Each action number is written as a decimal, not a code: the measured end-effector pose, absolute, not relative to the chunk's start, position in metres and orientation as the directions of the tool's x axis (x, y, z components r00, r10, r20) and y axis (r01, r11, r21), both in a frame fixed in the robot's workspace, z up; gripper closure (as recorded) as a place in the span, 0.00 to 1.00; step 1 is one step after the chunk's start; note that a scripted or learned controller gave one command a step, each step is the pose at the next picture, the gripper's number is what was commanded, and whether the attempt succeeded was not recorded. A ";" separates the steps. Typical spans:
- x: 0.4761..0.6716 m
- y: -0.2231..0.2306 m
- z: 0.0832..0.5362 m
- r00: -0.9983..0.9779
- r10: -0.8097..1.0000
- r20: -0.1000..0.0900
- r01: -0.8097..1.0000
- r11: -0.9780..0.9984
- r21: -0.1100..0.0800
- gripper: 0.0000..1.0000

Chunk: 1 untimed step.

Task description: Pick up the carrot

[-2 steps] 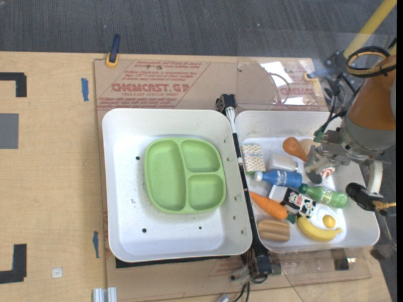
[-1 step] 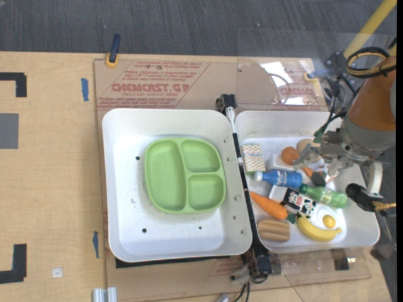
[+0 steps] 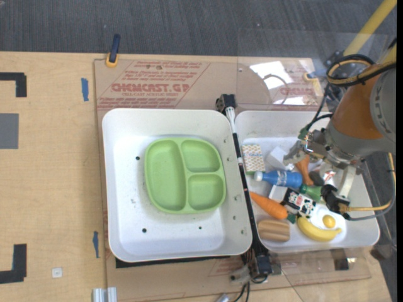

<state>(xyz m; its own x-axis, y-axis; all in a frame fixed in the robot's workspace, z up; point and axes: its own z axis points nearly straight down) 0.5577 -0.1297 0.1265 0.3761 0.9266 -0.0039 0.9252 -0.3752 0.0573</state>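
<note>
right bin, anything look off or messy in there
Nothing looks spilled or broken. The right bin is simply crowded: carrot, banana, blue bottle and a wooden piece lie jumbled close together. The green plate sits slightly askew in the left bin.

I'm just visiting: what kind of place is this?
Probably a robotics lab bench: a robot arm reaches over a white bin of toy food like a carrot, beside a green divided plate.

Wooden bench (image 3: pixel 50 187); dark, perhaps carpeted, floor (image 3: pixel 189 11).
</note>
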 end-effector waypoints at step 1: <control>0.574 -0.133 0.126 0.430 0.903 0.010 0.900 -0.429 0.070 0.00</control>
